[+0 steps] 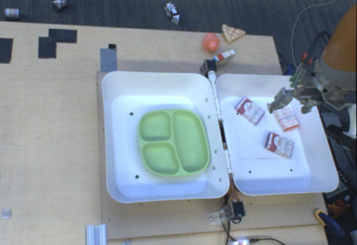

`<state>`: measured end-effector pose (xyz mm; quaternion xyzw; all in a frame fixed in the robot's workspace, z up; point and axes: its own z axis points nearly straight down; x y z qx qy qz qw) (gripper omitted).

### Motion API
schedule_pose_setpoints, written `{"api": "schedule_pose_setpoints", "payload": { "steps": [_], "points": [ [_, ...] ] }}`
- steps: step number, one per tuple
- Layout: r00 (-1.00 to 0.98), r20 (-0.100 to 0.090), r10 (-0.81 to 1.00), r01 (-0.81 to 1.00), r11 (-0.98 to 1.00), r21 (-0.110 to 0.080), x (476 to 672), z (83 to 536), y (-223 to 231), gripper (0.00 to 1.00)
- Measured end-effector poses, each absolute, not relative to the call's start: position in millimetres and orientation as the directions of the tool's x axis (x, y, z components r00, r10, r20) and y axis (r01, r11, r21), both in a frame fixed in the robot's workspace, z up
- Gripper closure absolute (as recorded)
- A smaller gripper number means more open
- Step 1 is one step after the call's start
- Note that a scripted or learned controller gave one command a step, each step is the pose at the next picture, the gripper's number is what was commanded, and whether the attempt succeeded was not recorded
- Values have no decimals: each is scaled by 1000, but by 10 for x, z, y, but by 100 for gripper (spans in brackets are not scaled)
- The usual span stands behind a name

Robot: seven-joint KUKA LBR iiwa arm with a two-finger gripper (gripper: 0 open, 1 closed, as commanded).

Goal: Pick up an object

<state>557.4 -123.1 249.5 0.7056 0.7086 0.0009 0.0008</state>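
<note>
The tool (292,99) hangs at the right of the frame over the right white bin (312,179), fingers spread apart, clamping nothing. Just below it lies a small red-and-white carton (286,120); two similar red-and-white cartons (249,110) (279,144) lie nearby.

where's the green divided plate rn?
The green divided plate lies in the left bin, roughly centred; the three small red-and-white packets are in the right bin.
</note>
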Motion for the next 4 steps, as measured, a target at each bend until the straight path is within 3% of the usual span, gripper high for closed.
{"api": "schedule_pose_setpoints", "payload": {
  "steps": [1, 2, 3, 4],
  "points": [
    [-2, 0, 1000, 1000, 2, 4, 5726, 897, -1197, 0],
    [-1, -2, 1000, 1000, 1, 11, 5073, 875, -974, 0],
    [-3, -3, 1000, 1000, 3, 17, 5093, 990, -972, 100],
    [-1, -2, 1000, 1000, 1, 5, 4877, 1672, -1475, 100]
  ]
}}
